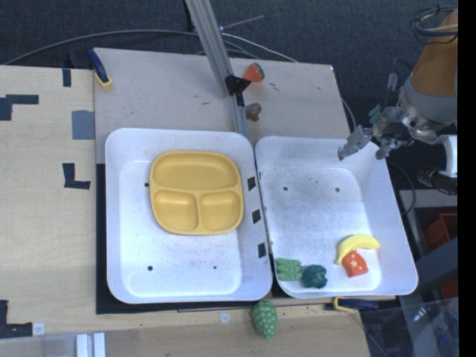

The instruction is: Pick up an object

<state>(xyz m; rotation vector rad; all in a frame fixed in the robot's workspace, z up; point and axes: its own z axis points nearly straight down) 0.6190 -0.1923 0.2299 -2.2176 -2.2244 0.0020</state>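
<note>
The right bin [312, 199] holds a yellow banana [358, 244], a red strawberry-like piece [355, 264], a green leafy piece [288, 268] and a dark green broccoli piece [314, 276], all near its front edge. My gripper [364, 144] hangs above the bin's back right corner, far from those objects, with nothing between its fingers. The fingers look spread apart.
A yellow divided plate [197, 192] lies in the left bin [126, 222]. A green bumpy object [263, 319] rests on the bench in front of the bins. A metal pole [212, 36] rises behind the bins, with small orange and brown items [253, 72] beside it.
</note>
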